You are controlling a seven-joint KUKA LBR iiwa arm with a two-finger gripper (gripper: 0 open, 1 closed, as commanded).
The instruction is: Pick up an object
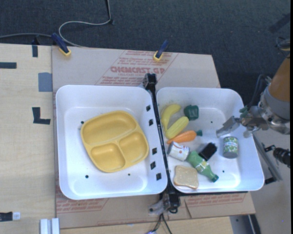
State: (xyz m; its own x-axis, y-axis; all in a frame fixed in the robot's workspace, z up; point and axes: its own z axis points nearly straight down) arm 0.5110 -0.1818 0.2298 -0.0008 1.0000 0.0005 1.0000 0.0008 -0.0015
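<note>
Currently the gripper (232, 126), jaw state unclear, hovers at the can's (230, 146) twelve o'clock; best descend centred, then close.

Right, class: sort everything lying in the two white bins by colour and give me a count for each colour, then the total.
Yellow: 3, divided plate, banana, corn
Green: 3, pepper, bottle, can
Orange: 1, carrot
White: 1, small bottle
Black: 1, block
Tan: 1, toast
Total: 10
</note>
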